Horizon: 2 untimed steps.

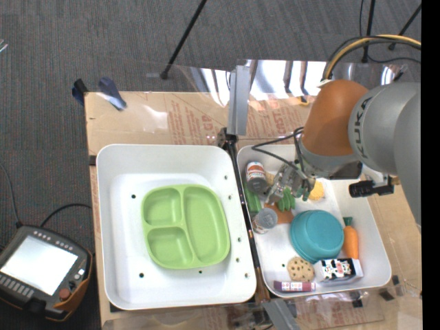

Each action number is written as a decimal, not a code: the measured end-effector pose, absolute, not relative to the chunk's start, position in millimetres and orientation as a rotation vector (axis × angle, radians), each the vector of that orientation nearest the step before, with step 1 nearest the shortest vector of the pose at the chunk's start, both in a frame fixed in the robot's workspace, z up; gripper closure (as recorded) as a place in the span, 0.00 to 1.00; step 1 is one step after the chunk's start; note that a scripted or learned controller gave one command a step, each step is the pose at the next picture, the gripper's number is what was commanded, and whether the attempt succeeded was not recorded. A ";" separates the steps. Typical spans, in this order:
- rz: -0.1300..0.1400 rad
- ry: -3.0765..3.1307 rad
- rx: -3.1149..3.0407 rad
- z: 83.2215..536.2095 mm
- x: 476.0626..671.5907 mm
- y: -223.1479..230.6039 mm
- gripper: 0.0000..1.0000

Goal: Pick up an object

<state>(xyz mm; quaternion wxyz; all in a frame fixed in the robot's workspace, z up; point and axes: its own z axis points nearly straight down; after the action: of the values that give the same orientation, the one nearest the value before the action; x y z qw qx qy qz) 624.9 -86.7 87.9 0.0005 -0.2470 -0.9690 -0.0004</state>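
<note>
"KUKA" lettering, running vertically, on grey arm (385, 126) at right of frame. Red print on cardboard (199, 122) illegible.

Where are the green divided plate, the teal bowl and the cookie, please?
green divided plate (185, 225): camera view, its middle ridge.
teal bowl (316, 235): camera view, its upturned base.
cookie (300, 269): camera view, its top face.

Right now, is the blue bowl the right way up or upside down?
Upside down, it looks like. The blue bowl in the right bin shows a smooth rounded back with a flat ring, with no hollow visible.
</note>
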 end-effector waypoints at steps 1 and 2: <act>0.002 -3.037 -0.774 86.4 623.1 -86.7 0.00; 0.001 -3.050 -0.760 110.4 576.9 -152.4 0.00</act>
<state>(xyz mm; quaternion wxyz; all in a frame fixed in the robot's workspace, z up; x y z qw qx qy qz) 576.9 -152.4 110.4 -0.0007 -0.2417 -0.9704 0.0002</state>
